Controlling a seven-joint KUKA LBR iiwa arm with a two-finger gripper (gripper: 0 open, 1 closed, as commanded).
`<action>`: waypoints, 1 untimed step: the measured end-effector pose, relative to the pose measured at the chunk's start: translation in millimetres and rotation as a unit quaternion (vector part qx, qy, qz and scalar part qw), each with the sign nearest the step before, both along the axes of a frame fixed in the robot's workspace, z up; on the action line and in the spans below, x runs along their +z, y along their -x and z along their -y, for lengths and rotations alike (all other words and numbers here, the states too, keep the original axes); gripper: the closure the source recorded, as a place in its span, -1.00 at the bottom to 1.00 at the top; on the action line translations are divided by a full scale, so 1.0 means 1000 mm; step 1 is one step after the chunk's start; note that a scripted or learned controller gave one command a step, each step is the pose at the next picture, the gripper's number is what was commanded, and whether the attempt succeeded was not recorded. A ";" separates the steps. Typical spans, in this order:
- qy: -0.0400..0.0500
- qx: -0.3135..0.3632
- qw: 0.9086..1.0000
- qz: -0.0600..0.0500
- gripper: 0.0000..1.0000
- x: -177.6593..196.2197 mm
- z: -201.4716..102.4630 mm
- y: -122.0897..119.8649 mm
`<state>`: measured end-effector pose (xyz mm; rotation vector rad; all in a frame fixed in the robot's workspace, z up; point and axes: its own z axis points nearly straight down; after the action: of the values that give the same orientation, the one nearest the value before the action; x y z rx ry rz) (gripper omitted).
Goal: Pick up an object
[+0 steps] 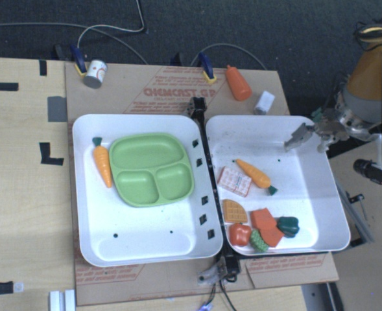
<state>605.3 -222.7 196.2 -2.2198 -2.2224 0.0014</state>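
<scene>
Glossy white bins (87, 193), ridged green plastic tray (153, 169), tapered carrot (253, 173)

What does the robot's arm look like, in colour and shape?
The grey arm with an orange band has rounded, thick segments; the band sits above a pale grey wrist. Its hand is a small grey metal piece with thin parts. A black part shows beside the wrist.
</scene>
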 end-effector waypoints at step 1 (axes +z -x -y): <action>-0.001 0.001 1.000 0.000 -1.00 -0.043 -0.088 -0.032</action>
<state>637.8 -134.3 153.6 -2.2166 -2.2232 0.0010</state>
